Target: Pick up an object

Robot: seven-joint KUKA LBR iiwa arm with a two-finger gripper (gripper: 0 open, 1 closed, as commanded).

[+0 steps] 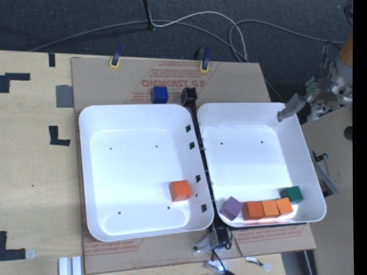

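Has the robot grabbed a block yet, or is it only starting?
Only starting, it looks like. Nothing is picked up: the orange block sits alone in the left bin, and the purple block, two more orange blocks and the green block line the near edge of the right bin. The pincer hangs at that bin's far right corner, away from every block. Reaching, gripping and lifting remain.

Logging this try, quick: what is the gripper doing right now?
Gripper: over the right bin's far right corner, nothing seen between its fingers; open or shut cannot be told.

Even overhead light, soft shadows, slight blur.
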